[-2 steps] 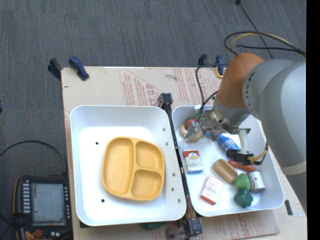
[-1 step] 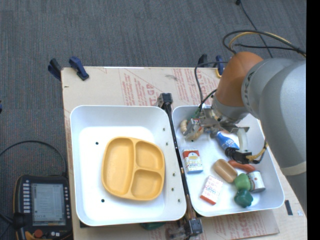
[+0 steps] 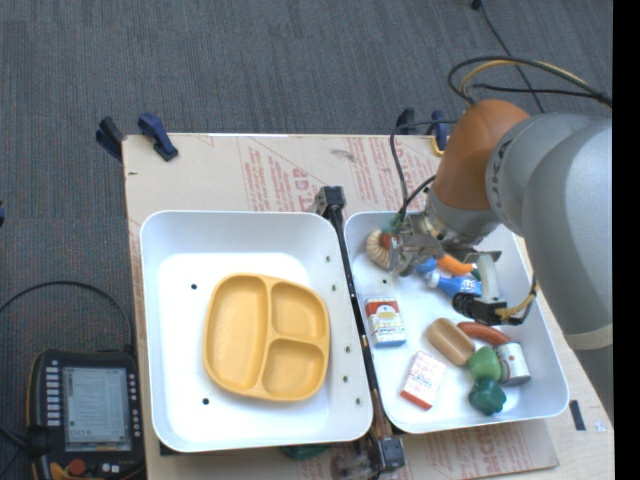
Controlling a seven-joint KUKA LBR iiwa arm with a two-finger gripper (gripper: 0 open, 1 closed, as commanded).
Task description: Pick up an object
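A tan round piece (image 3: 379, 249) is seen at the back left of the right bin (image 3: 556, 392), close by the bin's left wall. The gripper (image 3: 408, 251) is lowered right beside the tan round piece, on its right, seemingly touching it; whether it is open or closed cannot be told, and nothing can be seen held in it. The piece's right edge is hidden behind the gripper.

One blue-and-orange item (image 3: 447, 265) is found further right of the tan round piece, partly covered by the wrist, and its shape is hard to make out. Two red-and-white cartons are counted: one carton (image 3: 385, 322) just in front of the tan round piece, the second carton (image 3: 425, 379) further forward and to the right. One brown bun (image 3: 450, 340) is lying forward and right of the piece, with one red sausage (image 3: 485, 332) touching it on the far side. Two green pieces are counted beyond, the upper (image 3: 485, 364) pressed against one silver can (image 3: 516, 364), the lower (image 3: 488, 399) nearest the front rim.

To the left of the tan round piece the left bin (image 3: 170, 268) is seen, and one yellow plate (image 3: 266, 336) with three compartments is lying in it. Far to the left and forward, one handheld screen unit (image 3: 88, 400) is cut off by the frame's lower edge.
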